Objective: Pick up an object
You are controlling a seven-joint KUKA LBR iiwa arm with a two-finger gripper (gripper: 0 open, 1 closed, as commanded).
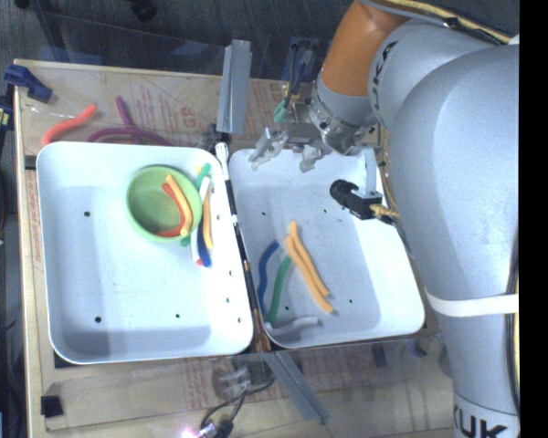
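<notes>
From the overhead camera I see the arm reaching in from the right, its grey bulk covering much of that side and its orange band sitting above the wrist. The gripper hangs over the far rim of the right bin, near the divider between the two bins; its jaws look spread apart, with nothing between them. A small black part juts out beside the arm over the same bin. In the right bin, well apart from the gripper, lie several long thin strips: two orange strips side by side running diagonally, a blue strip to their left, a green strip just beside the blue one, and a pale whitish piece near the bin's near edge. The left bin holds a green bowl toward its far right corner, with orange and red strips curled inside it and a bundle of coloured strips resting just beside its right rim. On the wooden tabletop beyond the left bin I see an orange piece and a purple loop. A grey metal bar stands up behind the gap between the bins.
</notes>
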